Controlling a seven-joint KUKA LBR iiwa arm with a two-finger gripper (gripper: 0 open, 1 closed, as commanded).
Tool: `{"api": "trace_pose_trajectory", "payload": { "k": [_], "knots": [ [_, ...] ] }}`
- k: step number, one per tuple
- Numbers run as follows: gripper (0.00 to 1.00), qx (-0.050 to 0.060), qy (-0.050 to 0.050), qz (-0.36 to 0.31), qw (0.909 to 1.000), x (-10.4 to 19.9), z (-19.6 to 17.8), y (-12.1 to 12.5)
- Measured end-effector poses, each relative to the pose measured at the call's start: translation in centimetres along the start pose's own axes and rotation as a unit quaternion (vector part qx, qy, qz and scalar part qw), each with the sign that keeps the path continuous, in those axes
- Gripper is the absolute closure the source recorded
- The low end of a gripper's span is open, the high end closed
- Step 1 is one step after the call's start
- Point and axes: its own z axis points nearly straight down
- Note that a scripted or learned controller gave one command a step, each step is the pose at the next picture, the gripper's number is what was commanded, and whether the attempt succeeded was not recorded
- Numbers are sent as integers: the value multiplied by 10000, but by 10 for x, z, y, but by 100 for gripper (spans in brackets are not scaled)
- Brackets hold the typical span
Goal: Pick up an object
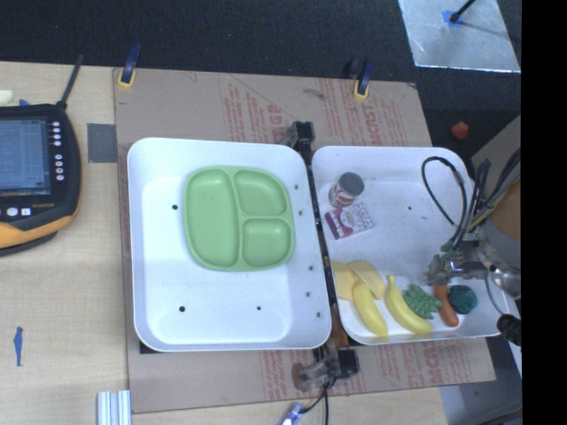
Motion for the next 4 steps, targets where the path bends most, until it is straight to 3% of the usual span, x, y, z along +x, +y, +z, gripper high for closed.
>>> {"api": "trace_pose_trajectory", "payload": {
  "k": [1,2,3,4],
  "knots": [
    [0,-9,3,-4,10000,-22,33,55],
    [0,-17,12,-13,10000,108,-94,41],
    [0,-15,3,8,10000,67,-110,87],
    [0,-12,-1,10,10000,-17,-96,119]
  ]
}}
